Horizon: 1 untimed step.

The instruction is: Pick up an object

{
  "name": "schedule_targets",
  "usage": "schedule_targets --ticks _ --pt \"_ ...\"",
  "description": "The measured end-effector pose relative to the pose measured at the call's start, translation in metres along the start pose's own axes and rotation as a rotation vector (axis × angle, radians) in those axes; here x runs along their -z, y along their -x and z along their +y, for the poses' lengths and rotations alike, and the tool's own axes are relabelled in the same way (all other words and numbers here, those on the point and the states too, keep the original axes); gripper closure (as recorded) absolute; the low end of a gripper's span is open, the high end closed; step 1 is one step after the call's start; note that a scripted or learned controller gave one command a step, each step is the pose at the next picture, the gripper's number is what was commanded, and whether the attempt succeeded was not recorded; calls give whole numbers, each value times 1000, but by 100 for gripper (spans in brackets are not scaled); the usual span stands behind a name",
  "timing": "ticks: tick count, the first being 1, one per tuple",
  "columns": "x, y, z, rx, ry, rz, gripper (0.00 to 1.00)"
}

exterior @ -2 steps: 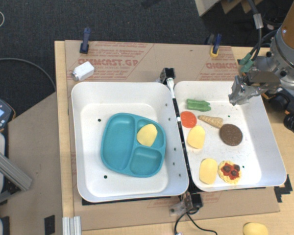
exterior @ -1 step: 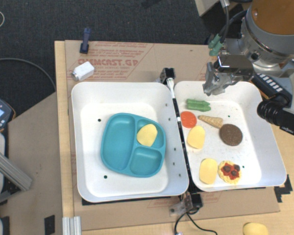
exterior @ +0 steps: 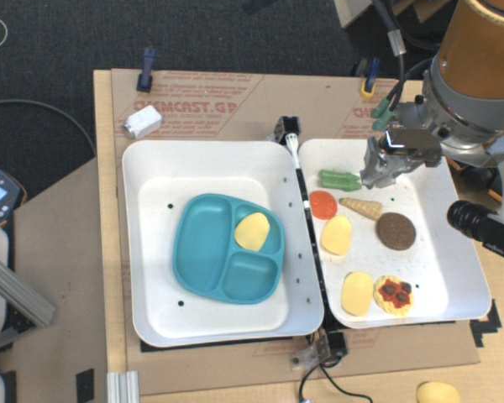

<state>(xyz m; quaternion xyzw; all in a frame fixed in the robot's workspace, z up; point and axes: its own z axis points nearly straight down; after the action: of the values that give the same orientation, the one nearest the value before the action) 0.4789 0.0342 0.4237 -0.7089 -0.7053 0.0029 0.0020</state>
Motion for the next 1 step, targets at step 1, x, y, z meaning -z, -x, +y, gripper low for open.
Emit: schedule_targets --ticks 1 --pt "-60 -41 0 9 -1 1 100"
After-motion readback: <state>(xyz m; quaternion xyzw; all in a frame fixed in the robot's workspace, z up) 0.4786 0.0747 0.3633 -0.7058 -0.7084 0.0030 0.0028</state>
